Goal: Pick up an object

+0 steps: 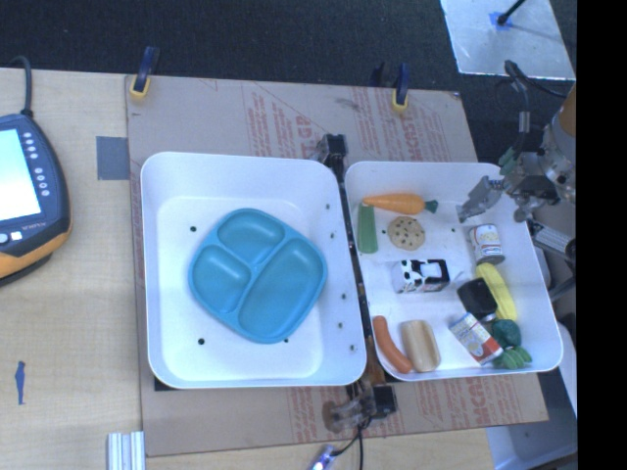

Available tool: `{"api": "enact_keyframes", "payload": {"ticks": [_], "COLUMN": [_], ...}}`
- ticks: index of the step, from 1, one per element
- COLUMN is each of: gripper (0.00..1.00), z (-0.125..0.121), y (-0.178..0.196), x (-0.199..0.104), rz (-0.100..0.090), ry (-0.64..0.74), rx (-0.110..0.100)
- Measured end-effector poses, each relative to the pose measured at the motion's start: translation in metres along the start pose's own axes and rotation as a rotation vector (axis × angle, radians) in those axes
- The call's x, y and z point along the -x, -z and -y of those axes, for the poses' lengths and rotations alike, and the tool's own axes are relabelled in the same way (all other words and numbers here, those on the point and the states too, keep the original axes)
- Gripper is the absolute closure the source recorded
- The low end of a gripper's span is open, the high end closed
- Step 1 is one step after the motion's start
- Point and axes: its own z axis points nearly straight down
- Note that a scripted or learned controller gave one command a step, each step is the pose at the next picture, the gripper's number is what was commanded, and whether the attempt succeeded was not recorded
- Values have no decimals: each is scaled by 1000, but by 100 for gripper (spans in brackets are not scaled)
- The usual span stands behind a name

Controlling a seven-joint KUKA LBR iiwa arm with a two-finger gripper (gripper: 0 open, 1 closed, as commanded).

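Down at the near edge, the hot dog [391,345] and the bread bun [421,346] lie side by side in the right bin [545,272], both running roughly front to back, and just right of them sit a small bottle [471,336] and a green toy [509,346]. Moving up the bin: a black block [476,297] against a yellow corn cob [498,291], a black-and-white cow carton [422,275], a cookie [404,231], a green stick [366,229] standing lengthwise along the bin's left wall, and a carrot [395,203] lying crosswise, leafy end toward the right. A little can [487,242] sits near the far right corner. The left bin [157,262] holds a blue divided plate [258,274].

And the pincer [480,199] hangs over the far right corner of the right bin, just beyond the can, with the arm coming in from the right. Nothing is between its fingers, and whether they're spread or closed I cannot tell from this angle.

So the pick is not done: every object rests in its bin. My read is that the can is the closest candidate, seemingly upright, so no real long axis to line up with. Descent, closure and lift all remain.
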Motion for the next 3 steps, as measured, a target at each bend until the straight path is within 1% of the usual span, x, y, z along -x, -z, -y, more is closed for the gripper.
{"api": "enact_keyframes", "payload": {"ticks": [1, 2, 3], "gripper": [0, 0, 0], "z": [-49, -85, -85], "y": [-153, -155, -155], "x": [-20, -68, -46], "rz": [1, 1, 0], "ry": [0, 1, -2], "rx": [4, 1, 3]}}
